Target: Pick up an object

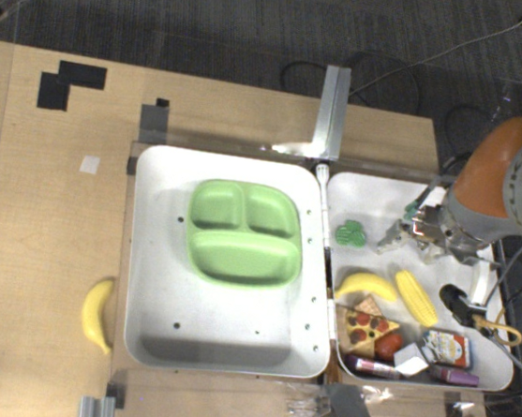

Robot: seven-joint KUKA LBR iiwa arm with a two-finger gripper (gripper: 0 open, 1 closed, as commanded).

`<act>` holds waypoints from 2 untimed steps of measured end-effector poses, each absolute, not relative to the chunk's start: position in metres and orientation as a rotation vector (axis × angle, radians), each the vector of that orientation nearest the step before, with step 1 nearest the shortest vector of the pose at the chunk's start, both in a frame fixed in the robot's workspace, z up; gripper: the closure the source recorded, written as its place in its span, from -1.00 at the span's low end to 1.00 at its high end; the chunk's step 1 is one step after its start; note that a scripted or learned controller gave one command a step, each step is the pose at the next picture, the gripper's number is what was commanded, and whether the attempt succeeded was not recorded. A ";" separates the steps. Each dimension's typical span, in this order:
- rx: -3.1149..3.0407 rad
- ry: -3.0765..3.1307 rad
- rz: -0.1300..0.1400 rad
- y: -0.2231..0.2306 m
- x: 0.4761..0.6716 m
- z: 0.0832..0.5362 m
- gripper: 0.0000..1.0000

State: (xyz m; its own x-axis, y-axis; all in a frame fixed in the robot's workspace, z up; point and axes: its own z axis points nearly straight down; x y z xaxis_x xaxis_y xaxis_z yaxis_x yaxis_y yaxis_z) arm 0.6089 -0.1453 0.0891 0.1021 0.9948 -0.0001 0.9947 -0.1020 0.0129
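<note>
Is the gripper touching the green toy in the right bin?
Apart. The camera view shows bare white bin floor between the gripper and the green toy to its left.

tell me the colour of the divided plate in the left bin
Light green divided plate; it shows in the camera view.

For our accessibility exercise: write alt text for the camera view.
A grey robot arm's gripper hovers over the right bin, which holds a corn cob, banana, pizza slice and other small items. The left bin holds a green divided plate.
</note>
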 end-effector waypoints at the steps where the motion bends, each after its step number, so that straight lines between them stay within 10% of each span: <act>1: 2.279 2.147 0.011 -0.169 0.539 0.090 -1.00; 2: 2.274 2.148 0.023 -0.166 0.542 0.102 1.00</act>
